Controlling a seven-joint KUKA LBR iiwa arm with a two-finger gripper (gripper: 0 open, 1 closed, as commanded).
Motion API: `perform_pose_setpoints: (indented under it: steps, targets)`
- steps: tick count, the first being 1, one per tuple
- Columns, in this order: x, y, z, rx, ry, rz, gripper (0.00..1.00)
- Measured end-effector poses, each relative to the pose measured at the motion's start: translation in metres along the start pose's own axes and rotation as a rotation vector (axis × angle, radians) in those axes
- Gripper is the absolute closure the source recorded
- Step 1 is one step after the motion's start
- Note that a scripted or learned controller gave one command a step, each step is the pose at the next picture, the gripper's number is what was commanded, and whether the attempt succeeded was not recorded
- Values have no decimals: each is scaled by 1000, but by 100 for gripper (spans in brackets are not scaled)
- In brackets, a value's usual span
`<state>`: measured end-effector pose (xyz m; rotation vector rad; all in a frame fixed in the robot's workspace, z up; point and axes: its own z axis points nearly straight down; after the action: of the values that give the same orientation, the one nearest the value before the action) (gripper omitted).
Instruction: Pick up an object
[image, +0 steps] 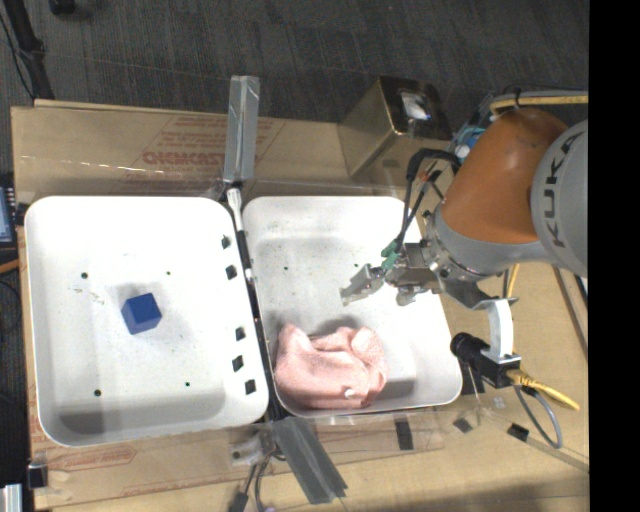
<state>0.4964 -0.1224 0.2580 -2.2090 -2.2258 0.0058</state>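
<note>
Dark grey carpet floor (200, 40) – cardboard-topped bench (120, 140) – brown box (385, 125) behind

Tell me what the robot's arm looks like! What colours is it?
The arm is big and rounded, grey with a shiny orange band above the wrist. Part of the name KUKA is printed in dark letters on the grey shell. Thin cables, some green, run along the wrist down to the gripper, which is small, metal and silver-grey.

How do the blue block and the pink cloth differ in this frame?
The blue block is small, rigid and square-edged; the pink cloth is larger, soft and crumpled. The block sits in the left bin, the cloth in the right bin, near its front wall. The gripper hangs above the cloth's bin. Both lie ungrasped.
</note>
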Motion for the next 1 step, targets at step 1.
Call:
perform_pose_setpoints:
  steps: [1]
  targets:
    - [7,7,-54,-5,-1,414,0]
